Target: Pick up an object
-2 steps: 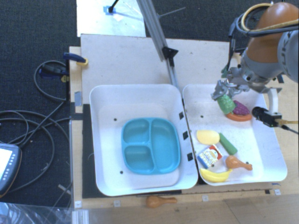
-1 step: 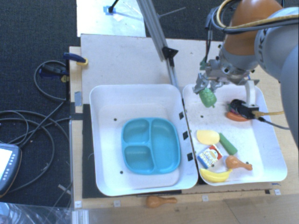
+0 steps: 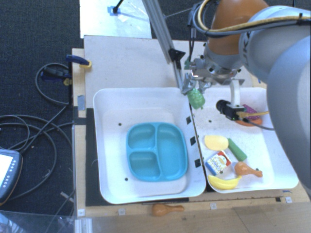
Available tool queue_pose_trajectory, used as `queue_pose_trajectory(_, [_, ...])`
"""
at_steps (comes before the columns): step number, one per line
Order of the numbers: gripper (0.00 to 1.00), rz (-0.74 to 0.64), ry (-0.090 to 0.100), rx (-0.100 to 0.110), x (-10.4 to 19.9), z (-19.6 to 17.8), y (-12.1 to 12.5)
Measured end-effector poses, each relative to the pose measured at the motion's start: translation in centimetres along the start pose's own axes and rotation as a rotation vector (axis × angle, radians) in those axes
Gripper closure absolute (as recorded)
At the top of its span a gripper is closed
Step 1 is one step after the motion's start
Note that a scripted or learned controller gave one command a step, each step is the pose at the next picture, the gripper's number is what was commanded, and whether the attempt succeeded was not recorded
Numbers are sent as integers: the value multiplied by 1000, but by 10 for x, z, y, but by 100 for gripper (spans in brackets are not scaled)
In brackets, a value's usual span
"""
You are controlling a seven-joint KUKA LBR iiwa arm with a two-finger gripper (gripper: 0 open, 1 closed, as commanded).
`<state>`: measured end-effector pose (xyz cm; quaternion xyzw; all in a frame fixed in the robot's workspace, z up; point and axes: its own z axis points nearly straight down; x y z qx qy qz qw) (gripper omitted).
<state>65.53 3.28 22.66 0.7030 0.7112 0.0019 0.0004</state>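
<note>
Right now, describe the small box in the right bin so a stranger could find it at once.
Start at the right bin, the one the arm reaches over, and go to its near-left corner. There the small box lies among toy foods: a yellow oval piece behind it, a banana in front. It is the one flat-sided, printed thing there, white with blue edges and a red patch.

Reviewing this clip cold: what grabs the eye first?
The grey arm with its orange band looms in from the right, its gripper above the bins' shared edge with a small green object at its tip. Next comes the blue divided tray in the left bin, then the toy food clustered in the right bin.
</note>
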Motion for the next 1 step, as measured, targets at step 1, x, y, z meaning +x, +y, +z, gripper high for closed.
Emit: queue_pose_trajectory(1, [100,0,0,1,59,7,9])
